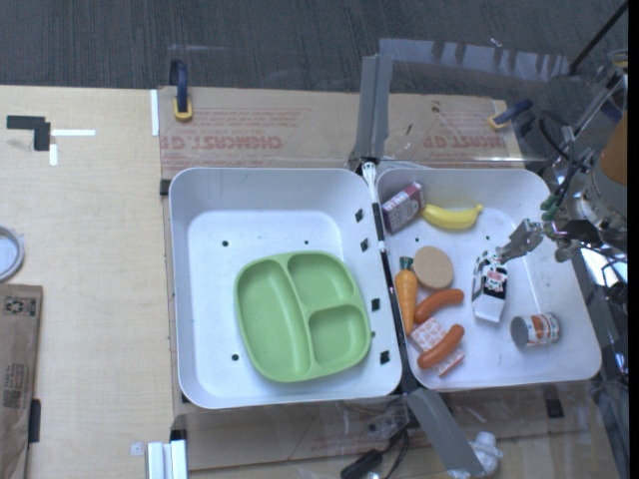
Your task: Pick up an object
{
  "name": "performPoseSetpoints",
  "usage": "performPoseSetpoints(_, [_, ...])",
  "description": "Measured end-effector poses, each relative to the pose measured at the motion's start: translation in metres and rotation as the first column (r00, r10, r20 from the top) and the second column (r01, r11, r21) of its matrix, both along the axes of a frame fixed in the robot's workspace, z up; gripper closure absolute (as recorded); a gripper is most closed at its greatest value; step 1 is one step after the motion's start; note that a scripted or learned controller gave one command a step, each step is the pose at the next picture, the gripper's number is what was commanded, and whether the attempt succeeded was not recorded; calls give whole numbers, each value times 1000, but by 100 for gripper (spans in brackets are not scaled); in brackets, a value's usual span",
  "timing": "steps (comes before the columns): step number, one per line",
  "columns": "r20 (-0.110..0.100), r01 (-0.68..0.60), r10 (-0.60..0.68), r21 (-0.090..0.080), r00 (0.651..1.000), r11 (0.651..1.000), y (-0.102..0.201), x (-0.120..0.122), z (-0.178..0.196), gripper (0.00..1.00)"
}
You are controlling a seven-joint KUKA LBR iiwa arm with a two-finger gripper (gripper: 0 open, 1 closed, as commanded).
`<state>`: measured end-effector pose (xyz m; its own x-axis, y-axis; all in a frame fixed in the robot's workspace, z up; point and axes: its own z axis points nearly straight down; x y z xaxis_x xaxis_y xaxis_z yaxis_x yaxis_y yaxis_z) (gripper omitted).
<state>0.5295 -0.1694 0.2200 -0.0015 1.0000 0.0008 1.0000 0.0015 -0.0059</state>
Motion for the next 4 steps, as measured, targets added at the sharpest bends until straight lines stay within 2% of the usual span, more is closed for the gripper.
performPoseSetpoints(1, [5, -119, 119, 0, 993, 993, -11, 14, -120, 0])
performPoseSetpoints(2, [3, -116, 116, 1, 993, 993, -11, 15, -113, 100])
performPoseSetpoints(3, [1, -114, 114, 1, 993, 993, -12, 15, -105, 100])
performPoseSetpoints(4, [2, 31, -31, -2, 1000, 1000, 30, 37, -17, 100])
